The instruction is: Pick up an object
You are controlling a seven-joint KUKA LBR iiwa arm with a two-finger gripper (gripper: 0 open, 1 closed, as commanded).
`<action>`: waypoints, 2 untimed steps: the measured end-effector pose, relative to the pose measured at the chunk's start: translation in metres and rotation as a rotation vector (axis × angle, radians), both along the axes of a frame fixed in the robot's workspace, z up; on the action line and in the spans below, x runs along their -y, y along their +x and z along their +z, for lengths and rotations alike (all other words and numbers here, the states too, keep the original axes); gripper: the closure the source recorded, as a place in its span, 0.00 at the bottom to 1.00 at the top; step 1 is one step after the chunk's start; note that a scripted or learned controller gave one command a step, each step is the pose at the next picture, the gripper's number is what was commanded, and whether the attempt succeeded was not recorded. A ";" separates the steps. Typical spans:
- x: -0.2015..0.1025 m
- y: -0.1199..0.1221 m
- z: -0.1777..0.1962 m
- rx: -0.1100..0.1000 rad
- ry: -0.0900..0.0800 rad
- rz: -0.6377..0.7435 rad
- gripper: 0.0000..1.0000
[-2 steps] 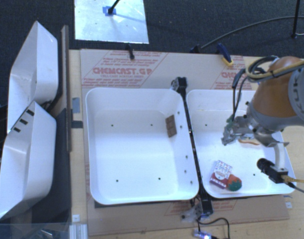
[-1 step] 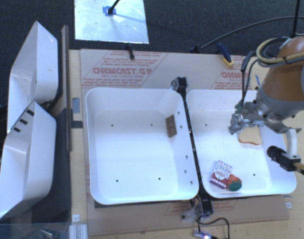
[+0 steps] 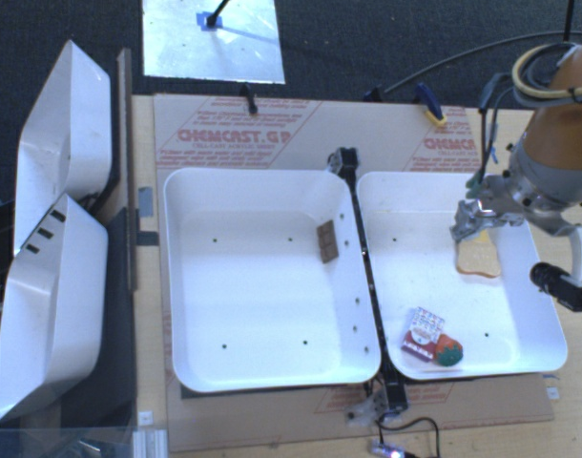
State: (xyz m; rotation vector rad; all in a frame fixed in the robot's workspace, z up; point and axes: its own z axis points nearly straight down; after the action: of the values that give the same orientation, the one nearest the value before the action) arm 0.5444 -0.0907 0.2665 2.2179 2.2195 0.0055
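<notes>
Bench stood on dark carpet, a board (image 3: 272,141) with red lettering under two white bins. Left bin (image 3: 224,351) held one small brown block (image 3: 326,241) near its right wall. Right bin (image 3: 520,351) held a tan slice of toast (image 3: 479,259) toward its far right side, and a red-and-white packet (image 3: 423,333) with a strawberry-like piece (image 3: 448,351) touching it at the near edge. Gripper (image 3: 474,223) hung over the toast's upper edge; how wide it stood could not be told, contact unclear. Spare white bins (image 3: 52,284) were stacked at left.
</notes>
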 end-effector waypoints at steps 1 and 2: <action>-0.056 0.011 0.002 -0.004 0.001 0.005 1.00; -0.112 0.028 0.001 -0.005 0.002 0.005 1.00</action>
State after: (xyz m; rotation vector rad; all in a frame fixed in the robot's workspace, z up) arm 0.5728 0.0213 0.2672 2.2158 2.2277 0.0023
